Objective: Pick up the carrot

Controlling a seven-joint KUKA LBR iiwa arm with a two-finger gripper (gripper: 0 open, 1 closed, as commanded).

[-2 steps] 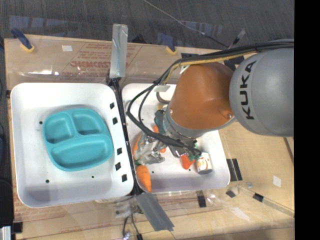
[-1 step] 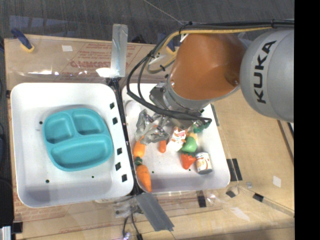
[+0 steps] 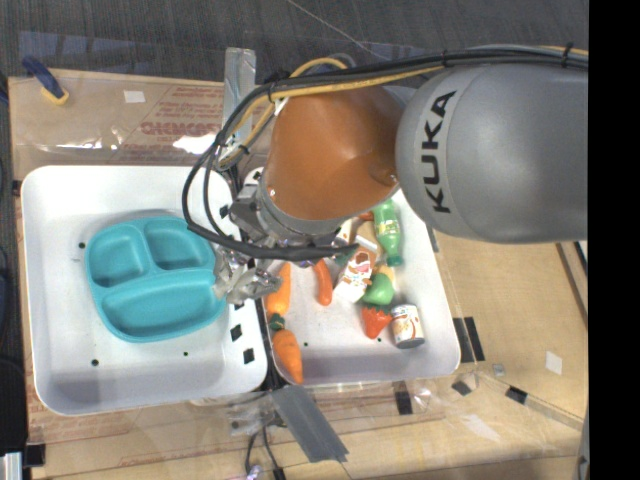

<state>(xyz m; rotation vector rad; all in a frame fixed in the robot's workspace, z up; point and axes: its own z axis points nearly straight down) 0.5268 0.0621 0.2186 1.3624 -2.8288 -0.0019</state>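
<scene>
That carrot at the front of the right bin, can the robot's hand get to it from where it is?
Probably yes. The carrot lies in the open against the bin's left wall, just below the hand, with nothing on top of it.

A pale wooden bench (image 3: 520, 298) stands on dark grey carpet (image 3: 120, 8), under even light.
</scene>
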